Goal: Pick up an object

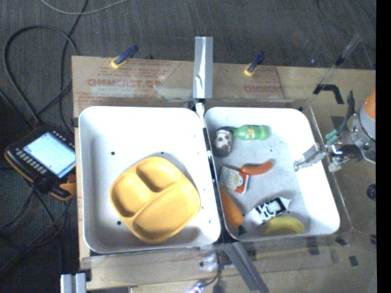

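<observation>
Banana [283,225]: you had it nearest the camera, at about 5 o'clock in the right bin [317,182], touching a black-and-white item [269,209].
Carrot [231,209]: it lay at 7 o'clock, along the divider.
Yellow tray [156,198]: it filled the near half of the left bin [98,139].
Packet [234,179]: it sat mid-bin, just beside a sausage [259,168].
Claw [308,159]: it hung at 3 o'clock over the right bin's edge; you could not tell whether it was spread or pressed together, and nothing showed between its tips.
Green bottle [252,132]: it lay at 12 o'clock, beside a small ball [223,140].
Table [171,78]: its board carried two clamps farthest back.
</observation>
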Controlling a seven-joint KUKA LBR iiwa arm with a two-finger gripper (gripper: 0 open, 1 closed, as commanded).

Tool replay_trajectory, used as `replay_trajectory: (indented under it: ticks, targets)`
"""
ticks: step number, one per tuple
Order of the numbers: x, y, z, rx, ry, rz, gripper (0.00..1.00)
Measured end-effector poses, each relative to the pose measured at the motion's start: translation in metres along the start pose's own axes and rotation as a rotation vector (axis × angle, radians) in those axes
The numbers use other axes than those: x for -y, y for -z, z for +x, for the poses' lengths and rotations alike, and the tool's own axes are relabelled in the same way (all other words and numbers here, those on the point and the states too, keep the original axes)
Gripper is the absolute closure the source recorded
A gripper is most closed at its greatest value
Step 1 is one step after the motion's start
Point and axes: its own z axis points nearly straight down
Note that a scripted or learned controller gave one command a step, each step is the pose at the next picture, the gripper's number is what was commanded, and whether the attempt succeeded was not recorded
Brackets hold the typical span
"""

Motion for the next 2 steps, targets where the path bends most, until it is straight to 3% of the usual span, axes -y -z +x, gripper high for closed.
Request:
replay_trajectory:
  ticks: [1,2]
  targets:
    - [-0.040,-0.097,0.018,0.000,0.070,0.000,0.00]
    - [-0.065,-0.171,0.023,0.006,0.248,-0.011,0.00]
